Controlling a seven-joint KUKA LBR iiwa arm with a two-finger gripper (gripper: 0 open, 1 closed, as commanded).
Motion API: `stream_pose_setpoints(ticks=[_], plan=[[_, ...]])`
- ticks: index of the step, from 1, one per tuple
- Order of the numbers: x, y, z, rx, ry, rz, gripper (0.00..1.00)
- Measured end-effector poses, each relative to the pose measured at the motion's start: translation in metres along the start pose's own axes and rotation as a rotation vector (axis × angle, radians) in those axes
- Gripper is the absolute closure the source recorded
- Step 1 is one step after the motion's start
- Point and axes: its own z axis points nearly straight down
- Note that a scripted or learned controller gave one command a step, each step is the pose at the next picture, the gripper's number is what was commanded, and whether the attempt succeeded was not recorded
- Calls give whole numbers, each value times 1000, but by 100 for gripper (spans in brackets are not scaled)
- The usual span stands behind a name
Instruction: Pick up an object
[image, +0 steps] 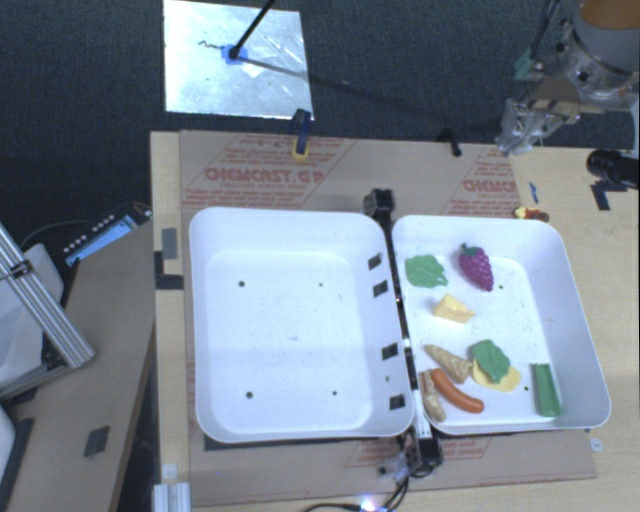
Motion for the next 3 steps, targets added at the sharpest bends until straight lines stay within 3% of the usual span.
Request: stream_pose_setpoints(ticks=[2,3], plan=[[-56,0,-18,1,-1,1,100],[-65,0,-38,1,0,-2,100]])
